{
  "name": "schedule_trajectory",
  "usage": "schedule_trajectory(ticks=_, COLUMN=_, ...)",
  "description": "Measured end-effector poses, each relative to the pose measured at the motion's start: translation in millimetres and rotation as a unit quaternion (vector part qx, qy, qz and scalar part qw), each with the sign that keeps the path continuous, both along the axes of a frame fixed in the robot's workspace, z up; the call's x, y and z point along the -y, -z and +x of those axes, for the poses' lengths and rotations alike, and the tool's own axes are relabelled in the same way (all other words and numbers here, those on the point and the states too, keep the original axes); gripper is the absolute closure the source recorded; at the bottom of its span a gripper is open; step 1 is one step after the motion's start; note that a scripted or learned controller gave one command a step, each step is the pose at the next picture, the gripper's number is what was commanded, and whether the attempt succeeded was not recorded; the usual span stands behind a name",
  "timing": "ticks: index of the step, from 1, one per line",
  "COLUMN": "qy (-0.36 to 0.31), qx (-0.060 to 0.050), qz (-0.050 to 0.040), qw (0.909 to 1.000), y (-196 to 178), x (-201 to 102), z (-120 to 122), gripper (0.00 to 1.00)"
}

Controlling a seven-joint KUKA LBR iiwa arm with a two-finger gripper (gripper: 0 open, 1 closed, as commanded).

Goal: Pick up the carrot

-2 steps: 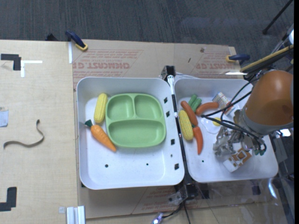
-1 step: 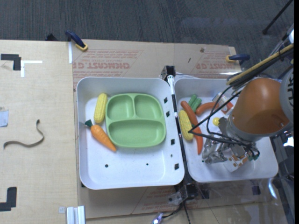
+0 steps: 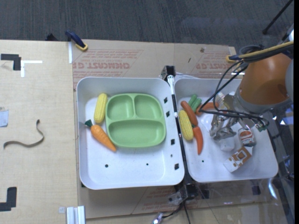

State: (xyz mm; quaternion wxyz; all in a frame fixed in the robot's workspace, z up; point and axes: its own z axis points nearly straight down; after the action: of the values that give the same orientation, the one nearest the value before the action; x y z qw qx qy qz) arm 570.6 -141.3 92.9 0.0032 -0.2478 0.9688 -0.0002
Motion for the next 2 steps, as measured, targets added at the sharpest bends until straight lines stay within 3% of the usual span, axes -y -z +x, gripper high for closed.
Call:
schedule_trajectory(ticks=1, qy=-0.133, qx=0.002, qz=-0.0007, qw=0.9911, y=-1, x=49, z=35, gripper=1.00)
schedule_trajectory(ticks=2, qy=-0.080, qx=-0.001, qz=0.0003, qw=0.9968, y=0, x=-13, z=1, gripper=1.00)
